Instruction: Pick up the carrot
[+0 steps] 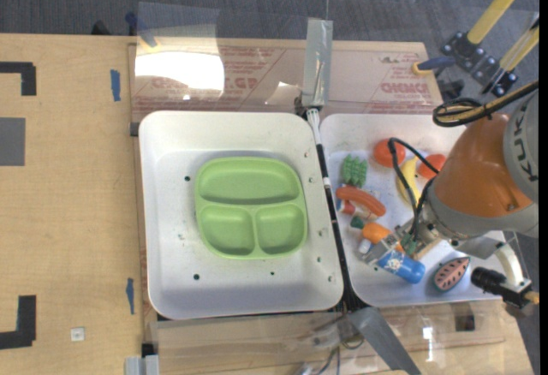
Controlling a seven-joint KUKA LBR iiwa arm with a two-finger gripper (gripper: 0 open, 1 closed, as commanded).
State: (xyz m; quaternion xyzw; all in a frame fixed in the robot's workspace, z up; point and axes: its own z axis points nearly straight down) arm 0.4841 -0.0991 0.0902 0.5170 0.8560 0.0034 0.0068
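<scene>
Looking down on the bench, you see the gripper [402, 243] low in the right bin [479, 294], and you cannot tell its state because the orange wrist hides most of it. The carrot [374, 231], a small orange piece with a green end, lies just left of the tool, close enough that it may be touching. A hot dog [360, 200] sits just beyond the carrot, and a blue-and-white toy [402, 265] lies right under the tool. Expect trouble from crowding: closing here could catch the blue toy instead, or nudge the carrot against the hot dog. The green divided plate [251, 205] rests well off to the left, in the other bin.
</scene>
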